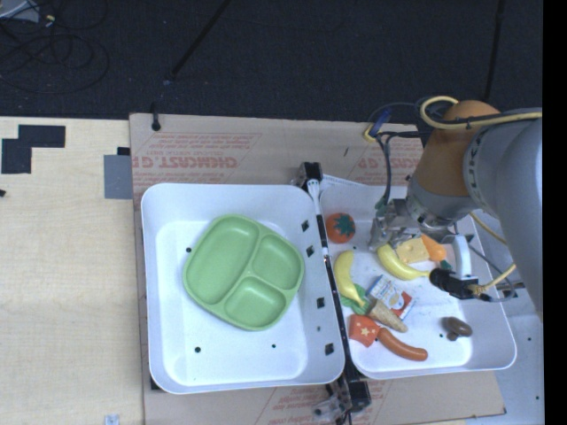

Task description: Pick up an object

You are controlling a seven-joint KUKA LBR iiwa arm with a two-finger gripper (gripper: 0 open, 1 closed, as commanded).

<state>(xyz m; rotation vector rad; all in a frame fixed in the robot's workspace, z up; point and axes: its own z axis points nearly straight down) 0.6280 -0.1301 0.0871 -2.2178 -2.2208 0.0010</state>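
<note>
Arm: the grey KUKA arm with the orange band [447,162] enters from the right edge of the desk and bends down over the right bin.
Gripper: the two-finger gripper [390,233] sits low in the far half of the right shallow white bin [496,348], just beside the curved yellow banana [399,265].
Fingers: whether they are released, clenched or grasping anything cannot be told; they are too small and dark against the clutter.
Right bin contents, far side: a round orange-red toy fruit with a green top [340,227] lies near the bin's far-left corner; a pale yellow wedge [413,251] and a small orange piece [434,248] lie against the banana.
Right bin contents, left side: a second yellow banana-shaped toy [347,279] lies along the left wall.
Right bin contents, centre: a small printed white and blue carton [388,292] lies beside a tan cone-shaped piece [386,317].
Right bin contents, near side: a red block with a star [362,329] touches an orange-red sausage-shaped toy [403,346]; a small brown lump [457,328] lies apart, toward the right wall.
Left bin: the left shallow white bin [168,343] carries a light green three-compartment plastic plate [244,271], lying flat near its centre.
Desk: a brown cardboard sheet [230,149] lies under both bins.
</note>
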